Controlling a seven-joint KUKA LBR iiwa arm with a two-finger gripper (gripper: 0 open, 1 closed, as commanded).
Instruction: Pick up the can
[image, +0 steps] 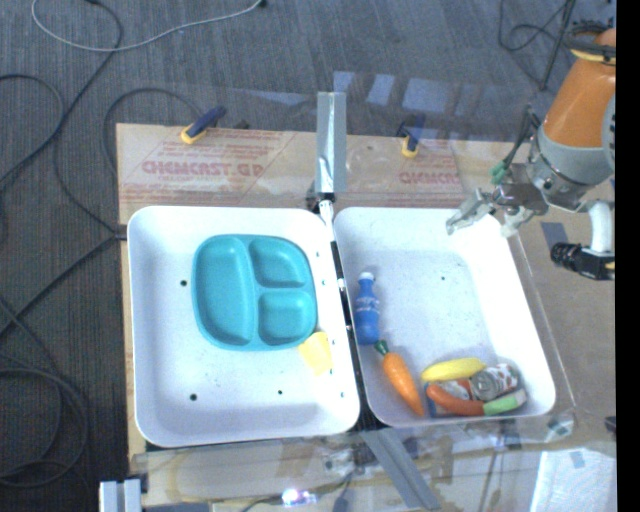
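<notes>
Plywood bench (250, 165) carries two white bins side by side (left (160, 400), right (535, 330)), rims touching.

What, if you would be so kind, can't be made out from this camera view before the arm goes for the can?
- Can: small and crumpled in the right bin's near corner; its label is unreadable, and the banana and neighbouring pieces crowd its edges.
- Gripper: small and blurred over the right bin's far rim; its finger state is unclear.
- Arm: cut off by the right edge.

A blue divided tray (253, 291) and yellow block (316, 352) lie in the left bin (150, 330).
</notes>
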